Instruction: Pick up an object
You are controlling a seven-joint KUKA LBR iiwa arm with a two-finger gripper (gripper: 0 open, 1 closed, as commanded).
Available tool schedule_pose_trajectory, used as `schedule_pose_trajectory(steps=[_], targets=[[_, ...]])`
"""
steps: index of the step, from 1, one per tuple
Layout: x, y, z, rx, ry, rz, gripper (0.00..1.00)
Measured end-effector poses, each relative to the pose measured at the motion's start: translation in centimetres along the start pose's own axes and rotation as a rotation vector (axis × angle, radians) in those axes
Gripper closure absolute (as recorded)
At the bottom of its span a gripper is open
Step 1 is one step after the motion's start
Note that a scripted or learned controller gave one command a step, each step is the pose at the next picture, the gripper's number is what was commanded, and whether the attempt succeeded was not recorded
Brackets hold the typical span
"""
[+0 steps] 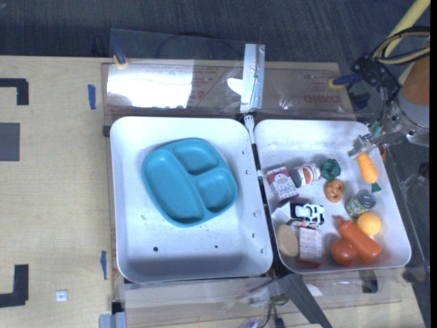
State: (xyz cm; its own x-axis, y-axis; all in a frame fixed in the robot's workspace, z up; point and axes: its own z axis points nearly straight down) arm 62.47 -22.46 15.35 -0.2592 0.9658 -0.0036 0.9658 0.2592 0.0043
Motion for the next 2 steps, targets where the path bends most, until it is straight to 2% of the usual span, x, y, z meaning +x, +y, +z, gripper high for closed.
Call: schedule_pose_trajectory(steps=[1,2], targets=[[0.5,0.8,-6.0,-0.003,-0.003,-0.241,1.0],[9.2,-7.8,-7.8,0.0,0.002,-0.35,1.0]])
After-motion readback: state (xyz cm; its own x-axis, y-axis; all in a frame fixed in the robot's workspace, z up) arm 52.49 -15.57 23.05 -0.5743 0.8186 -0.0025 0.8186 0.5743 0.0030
